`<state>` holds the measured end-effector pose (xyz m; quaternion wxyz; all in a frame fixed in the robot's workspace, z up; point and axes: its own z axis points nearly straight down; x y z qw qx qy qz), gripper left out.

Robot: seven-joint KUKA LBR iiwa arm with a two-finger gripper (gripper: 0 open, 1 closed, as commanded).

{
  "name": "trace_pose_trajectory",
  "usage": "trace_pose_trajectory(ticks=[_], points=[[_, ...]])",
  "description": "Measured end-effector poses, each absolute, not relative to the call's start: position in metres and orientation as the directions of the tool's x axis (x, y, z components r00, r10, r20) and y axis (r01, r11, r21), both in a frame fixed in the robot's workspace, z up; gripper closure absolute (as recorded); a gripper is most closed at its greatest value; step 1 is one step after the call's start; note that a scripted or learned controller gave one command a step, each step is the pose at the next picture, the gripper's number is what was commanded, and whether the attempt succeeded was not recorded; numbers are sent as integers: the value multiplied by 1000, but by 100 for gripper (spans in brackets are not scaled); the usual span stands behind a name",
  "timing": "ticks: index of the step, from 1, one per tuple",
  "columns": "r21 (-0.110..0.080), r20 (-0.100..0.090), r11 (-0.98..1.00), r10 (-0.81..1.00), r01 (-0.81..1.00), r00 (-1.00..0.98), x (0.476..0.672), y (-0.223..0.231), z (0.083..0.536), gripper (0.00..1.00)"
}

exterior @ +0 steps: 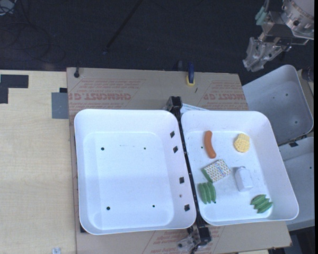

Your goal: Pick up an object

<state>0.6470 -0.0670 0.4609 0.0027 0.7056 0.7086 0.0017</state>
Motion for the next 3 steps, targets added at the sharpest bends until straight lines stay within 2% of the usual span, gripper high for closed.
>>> trace_pose_trajectory(ticks=[1, 2, 3], points=[[-19, 2, 3, 1000, 1000, -3, 641, -31, 279, 100], [-5, 1, 3, 1000, 1000, -3, 594, 6, 305, 100], [2, 1, 6, 1000, 1000, -6, 568, 68, 363, 100]])
